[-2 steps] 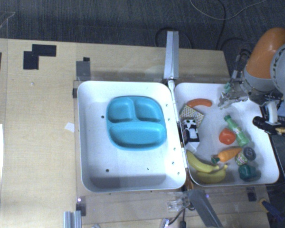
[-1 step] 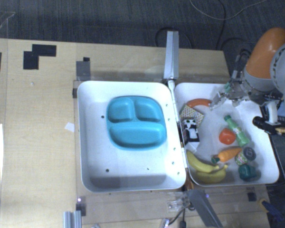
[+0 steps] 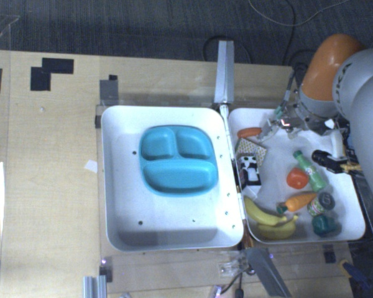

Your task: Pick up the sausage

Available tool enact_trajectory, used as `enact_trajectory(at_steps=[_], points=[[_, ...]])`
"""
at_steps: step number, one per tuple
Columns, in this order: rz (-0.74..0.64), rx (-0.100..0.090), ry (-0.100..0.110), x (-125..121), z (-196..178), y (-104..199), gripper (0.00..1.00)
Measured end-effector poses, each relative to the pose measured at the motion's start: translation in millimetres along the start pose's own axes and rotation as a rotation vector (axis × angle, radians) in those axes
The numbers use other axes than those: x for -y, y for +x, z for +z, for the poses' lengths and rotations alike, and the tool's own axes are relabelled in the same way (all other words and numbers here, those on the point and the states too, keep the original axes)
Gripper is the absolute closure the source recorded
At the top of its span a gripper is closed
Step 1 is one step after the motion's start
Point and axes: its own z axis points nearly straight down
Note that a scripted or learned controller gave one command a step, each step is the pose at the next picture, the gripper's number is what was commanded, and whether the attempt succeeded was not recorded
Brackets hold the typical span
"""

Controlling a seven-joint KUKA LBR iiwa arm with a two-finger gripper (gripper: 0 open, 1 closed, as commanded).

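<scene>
Gripper (image 3: 277, 124), its state impossible to tell, hovers just right of the sausage (image 3: 249, 132) in the right bin (image 3: 354, 228).

The pale wooden desk (image 3: 43, 166) bears two shallow white plastic bins, one (image 3: 112, 185) left of the jaws, one (image 3: 348, 225) beneath them.

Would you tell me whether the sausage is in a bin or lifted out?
In: the sausage lies at the right bin's far-left corner.
</scene>
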Motion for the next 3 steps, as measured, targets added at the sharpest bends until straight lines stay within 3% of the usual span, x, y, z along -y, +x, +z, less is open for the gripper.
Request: enact_trajectory(at_steps=[1, 2, 3], points=[[-0.006, -0.002, 0.002, -1, -12, 2, 1.0], [-0.143, 0.004, -0.008, 4, -151, -7, 1.0], [-0.143, 0.004, -0.007, 4, -150, -7, 0.0]])
